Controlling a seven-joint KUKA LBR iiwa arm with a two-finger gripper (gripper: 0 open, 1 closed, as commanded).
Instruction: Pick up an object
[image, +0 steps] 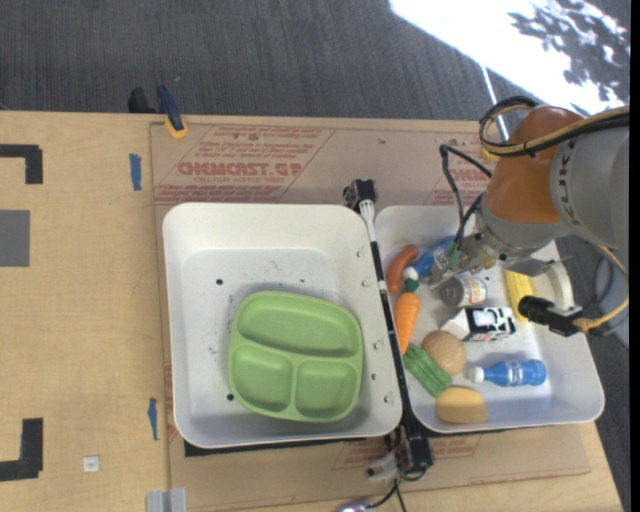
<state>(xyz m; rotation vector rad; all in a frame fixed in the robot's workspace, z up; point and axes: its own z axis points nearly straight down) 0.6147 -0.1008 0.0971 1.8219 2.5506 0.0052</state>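
The yellow lemon-like piece (460, 404) is sitting at the near edge of the right bin (585, 400), the blue bottle (512, 374) lying sideways just behind it, cap pointing left. Farther back, the gripper (462, 262) is hovering among the toys; its grip I cannot tell.

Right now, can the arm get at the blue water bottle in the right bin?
Probably yes. The blue bottle lies flat near the right bin's front, nothing on top of it, and the arm already reaches over that bin. The bread roll nearby lies apart.
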